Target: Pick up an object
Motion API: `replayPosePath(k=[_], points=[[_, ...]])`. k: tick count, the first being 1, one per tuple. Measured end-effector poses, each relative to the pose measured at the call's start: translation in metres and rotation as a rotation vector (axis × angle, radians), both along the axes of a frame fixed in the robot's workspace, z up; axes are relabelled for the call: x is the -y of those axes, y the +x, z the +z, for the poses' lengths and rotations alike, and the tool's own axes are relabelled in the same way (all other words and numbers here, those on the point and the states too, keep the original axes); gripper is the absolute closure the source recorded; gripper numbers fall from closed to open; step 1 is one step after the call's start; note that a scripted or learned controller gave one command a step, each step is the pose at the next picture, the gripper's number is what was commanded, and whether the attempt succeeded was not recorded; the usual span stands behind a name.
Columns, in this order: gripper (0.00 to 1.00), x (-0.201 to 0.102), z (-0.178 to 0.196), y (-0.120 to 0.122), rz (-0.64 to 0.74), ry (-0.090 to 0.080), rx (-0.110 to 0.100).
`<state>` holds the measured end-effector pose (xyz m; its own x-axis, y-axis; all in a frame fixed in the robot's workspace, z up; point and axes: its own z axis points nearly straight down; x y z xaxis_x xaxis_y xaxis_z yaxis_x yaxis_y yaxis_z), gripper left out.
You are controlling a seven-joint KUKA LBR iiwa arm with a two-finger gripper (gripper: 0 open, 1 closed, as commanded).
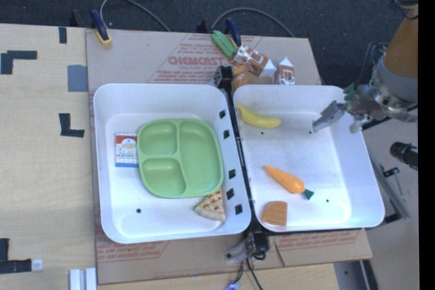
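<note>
In the right bin lie a yellow banana near the back left, an orange carrot in the middle, and a round orange cookie-like piece at the front. My gripper hangs over the bin's back right edge, open, with one grey finger pointing left into the bin and nothing between the fingers. It is well right of the banana and above the carrot in the view.
The left bin holds a green divided plate, a small printed card and a waffle slice. Small toy food boxes and a green piece lie behind the bins. Cables run along the back.
</note>
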<state>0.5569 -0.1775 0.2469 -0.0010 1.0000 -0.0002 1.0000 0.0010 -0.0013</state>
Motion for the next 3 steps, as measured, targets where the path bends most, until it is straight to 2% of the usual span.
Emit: replayPosePath(k=[1,2,3], points=[[0.00,-0.058,-0.100,-0.050,0.000,0.002,-0.003],[0.00,-0.073,-0.161,-0.045,-0.001,0.000,0.002],[1.00,-0.072,-0.151,-0.045,-0.002,-0.003,0.003]])
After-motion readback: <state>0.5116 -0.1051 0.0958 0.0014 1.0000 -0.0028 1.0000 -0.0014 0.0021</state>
